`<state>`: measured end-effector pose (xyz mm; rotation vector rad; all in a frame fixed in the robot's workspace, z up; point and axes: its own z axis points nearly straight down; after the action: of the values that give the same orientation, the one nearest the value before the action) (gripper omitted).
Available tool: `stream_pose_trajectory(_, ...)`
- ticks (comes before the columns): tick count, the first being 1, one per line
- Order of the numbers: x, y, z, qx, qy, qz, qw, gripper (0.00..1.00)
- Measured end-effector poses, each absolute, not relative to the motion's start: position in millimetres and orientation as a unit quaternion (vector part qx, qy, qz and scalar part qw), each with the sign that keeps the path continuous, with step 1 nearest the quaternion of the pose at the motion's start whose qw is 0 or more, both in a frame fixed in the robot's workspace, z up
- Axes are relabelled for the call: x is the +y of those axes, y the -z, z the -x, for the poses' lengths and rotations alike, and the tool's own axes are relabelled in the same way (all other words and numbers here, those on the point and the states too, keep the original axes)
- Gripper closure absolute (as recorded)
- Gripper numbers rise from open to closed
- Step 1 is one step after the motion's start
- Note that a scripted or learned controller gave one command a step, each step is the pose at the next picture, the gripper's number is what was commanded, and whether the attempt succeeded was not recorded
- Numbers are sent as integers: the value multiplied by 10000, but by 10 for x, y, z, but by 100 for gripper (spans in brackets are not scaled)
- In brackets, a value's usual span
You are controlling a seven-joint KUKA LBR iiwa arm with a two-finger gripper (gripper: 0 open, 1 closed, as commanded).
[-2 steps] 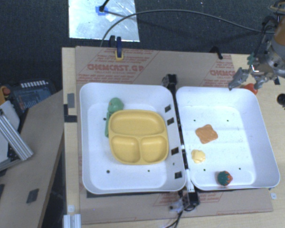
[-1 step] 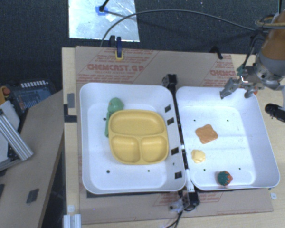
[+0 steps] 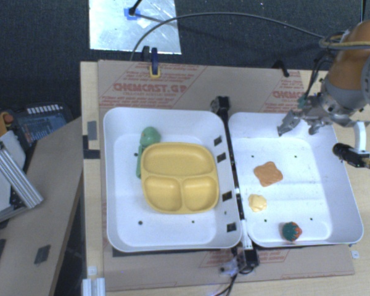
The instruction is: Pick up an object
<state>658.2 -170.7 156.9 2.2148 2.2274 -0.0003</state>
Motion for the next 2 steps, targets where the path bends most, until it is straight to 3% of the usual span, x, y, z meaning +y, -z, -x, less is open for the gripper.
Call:
stream_pose_trajectory(1,-1682,-976,-6637,7095,-5,-7047,11,0)
stream_pose_trajectory(2,-1684,-1108,-6647,7100,-15,-7042,27,100)
